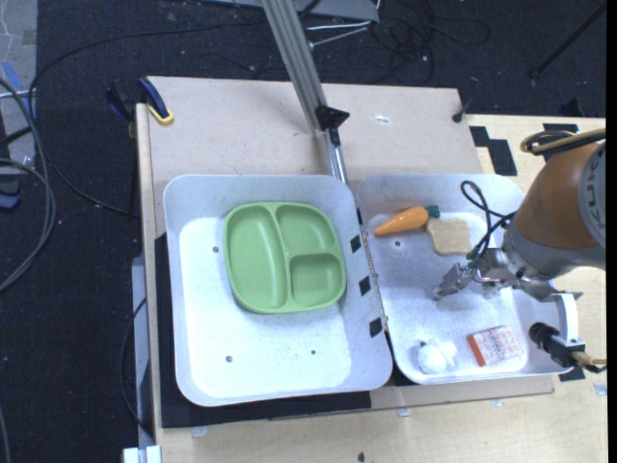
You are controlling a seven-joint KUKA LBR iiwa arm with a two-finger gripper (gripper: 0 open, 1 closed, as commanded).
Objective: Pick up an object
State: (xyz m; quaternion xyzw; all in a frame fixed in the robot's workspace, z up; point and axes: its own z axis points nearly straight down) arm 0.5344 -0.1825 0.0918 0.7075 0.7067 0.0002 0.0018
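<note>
Camera view puts the gripper (451, 285) low over the floor of the right bin (405, 258), its 2 fingers (445, 288) pointing left and standing a little apart with nothing between them — bare speckled floor lies under the tips.

Nearest to the fingers, just up and a touch right of them, lies a tan slab like a slice of bread (449, 235); it looks light and soft, flat to the floor, so I judge it needs a pinch across its short width. Beyond it, up and left of the fingers, a toy carrot (402, 221) lies on its side — probably light, smooth plastic, liable to roll, best taken across the thick middle. Below the fingers sits a white crumpled lump (436, 356), seemingly soft and squashy. Below and right of them lies a small red-and-white packet (496, 344), thin and flat, likely the hardest to get under.

Well left of the fingers, the left bin (193, 345) holds 1 green plate (285, 257) with 3 compartments, nothing in them.
</note>
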